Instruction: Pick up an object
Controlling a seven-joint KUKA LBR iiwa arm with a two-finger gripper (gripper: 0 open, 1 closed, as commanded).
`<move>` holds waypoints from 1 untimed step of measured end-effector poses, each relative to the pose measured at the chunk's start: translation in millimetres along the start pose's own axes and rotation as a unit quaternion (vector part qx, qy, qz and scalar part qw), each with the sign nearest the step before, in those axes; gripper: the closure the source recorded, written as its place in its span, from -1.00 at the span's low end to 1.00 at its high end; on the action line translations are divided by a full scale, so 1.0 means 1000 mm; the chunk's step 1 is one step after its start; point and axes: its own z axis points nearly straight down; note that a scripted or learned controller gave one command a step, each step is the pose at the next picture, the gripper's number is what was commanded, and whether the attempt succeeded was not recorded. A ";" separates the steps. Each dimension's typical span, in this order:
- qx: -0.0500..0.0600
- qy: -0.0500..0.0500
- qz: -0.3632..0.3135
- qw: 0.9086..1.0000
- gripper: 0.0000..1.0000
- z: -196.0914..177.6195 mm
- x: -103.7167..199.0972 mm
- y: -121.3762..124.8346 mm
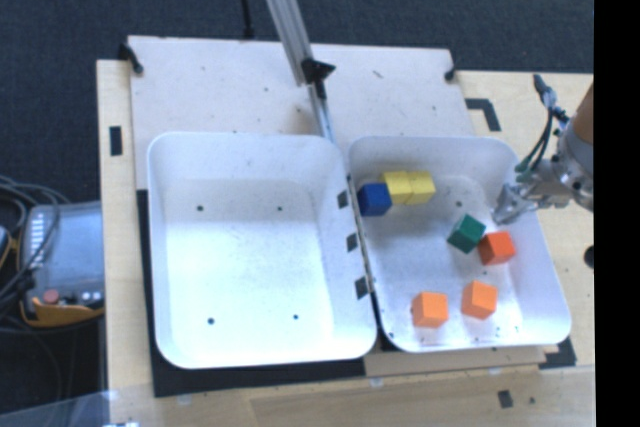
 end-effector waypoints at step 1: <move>0.001 0.002 -0.003 1.000 1.00 0.002 0.060 0.011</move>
